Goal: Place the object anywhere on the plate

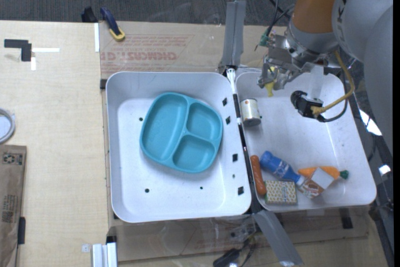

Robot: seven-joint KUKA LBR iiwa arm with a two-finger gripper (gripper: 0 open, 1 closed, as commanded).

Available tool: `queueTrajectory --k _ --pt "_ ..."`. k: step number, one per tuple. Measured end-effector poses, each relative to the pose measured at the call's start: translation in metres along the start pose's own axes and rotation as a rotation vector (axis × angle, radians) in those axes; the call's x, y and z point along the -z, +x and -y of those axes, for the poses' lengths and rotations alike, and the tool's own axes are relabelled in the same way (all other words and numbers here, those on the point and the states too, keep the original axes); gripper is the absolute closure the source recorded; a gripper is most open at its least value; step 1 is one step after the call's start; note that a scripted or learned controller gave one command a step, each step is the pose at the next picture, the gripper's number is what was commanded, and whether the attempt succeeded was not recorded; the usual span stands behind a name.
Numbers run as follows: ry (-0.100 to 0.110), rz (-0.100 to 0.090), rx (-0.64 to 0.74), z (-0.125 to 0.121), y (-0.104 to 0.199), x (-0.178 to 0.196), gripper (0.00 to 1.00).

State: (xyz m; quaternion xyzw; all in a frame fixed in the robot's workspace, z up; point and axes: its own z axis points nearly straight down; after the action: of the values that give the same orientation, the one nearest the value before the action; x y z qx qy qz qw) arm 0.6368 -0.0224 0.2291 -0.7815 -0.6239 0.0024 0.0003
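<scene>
**Over the right bin, claw above a cluttered tray, plate waiting to the left**

In the far corner of the right bin (350, 194), poised: the claw (275, 79) of the grey arm, orange band above its wrist, hanging over bare white floor with nothing visible between its tips. Impossible to tell from this slant whether parted or closed. Just near and left of it, a small silver can (250, 111), lying on its side close to the divider between the two bins, long axis running roughly near to far. Nearest candidate by a clear margin, and so, by judgement, the likely object of the task. Farther toward the near edge, well apart from the claw: a blue bottle (279, 167) slanting left to right, an orange carrot-shaped toy (256, 175) lying along the bin's left wall, a tan sponge-like block (280, 192), and a white-and-orange carton (322, 177). A black cable end (304, 103) dangling at the claw's right.

In the left bin (125, 197), near its middle: the blue three-compartment plate (182, 132), bare, flat, tilted a little in plan. Directly left of the can, across the raised rims where the bins meet.

Pale wood bench (50, 109) beneath, a sheet of printed cardboard (162, 50) at the far side, dark floor beyond.
</scene>
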Motion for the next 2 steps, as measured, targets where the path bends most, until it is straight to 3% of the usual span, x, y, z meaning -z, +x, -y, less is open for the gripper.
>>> queueTrajectory --k 1,2 --pt "0.0 -0.001 0.185 0.0515 0.0791 -0.0386 1.0" --pt "0.001 0.001 0.181 0.0508 0.077 -0.0303 1.0"
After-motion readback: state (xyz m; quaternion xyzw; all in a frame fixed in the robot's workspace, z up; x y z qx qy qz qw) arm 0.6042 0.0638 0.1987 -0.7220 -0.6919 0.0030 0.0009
